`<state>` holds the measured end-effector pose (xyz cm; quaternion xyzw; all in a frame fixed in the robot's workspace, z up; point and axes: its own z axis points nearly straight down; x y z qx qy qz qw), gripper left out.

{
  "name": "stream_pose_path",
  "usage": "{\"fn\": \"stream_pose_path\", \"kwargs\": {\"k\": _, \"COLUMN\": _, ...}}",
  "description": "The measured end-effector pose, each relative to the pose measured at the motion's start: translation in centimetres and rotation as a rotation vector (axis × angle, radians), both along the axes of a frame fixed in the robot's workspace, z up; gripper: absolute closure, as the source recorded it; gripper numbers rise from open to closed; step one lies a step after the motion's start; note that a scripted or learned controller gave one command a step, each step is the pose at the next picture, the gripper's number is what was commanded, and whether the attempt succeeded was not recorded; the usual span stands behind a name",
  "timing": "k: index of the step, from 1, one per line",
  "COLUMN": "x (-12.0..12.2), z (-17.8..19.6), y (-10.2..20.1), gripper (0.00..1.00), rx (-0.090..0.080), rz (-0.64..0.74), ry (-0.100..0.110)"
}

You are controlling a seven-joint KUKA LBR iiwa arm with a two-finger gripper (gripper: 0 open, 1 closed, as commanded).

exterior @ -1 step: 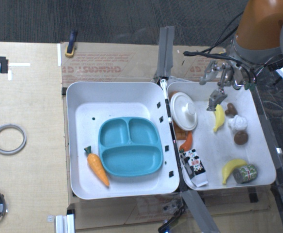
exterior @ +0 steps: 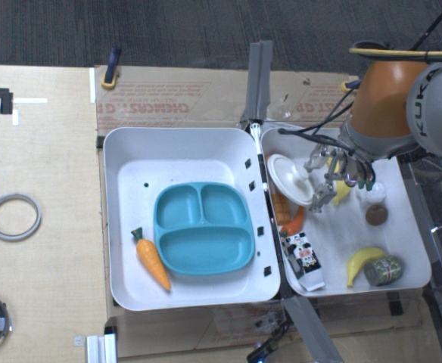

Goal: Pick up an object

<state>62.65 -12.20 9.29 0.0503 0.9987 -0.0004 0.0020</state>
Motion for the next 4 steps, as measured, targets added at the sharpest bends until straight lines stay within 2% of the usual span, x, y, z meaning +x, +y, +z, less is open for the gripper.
{"fn": "stream_pose_path", "kwargs": {"k": 1, "x": 0.2, "z": 1.2, "y": 0.0, "gripper": 1.0, "rx": -0.003, "rz": 0.002, "ry": -0.007}}
{"fn": "stream_pose_path", "kwargs": {"k": 2, "x": 0.2, "z": 1.2, "y": 0.0, "gripper": 0.0, "rx": -0.003, "rz": 0.002, "ry": -0.007}}
{"fn": "stream_pose_path", "kwargs": {"k": 3, "x": 0.4, "z": 2.2, "y": 0.0, "gripper": 1.0, "rx": -0.005, "rz": 0.004, "ry": -0.012}}
{"fn": "stream_pose_path", "kwargs": {"k": 4, "x": 0.4, "z": 2.2, "y": 0.1, "gripper": 0.0, "rx": -0.005, "rz": 0.004, "ry": -0.012}}
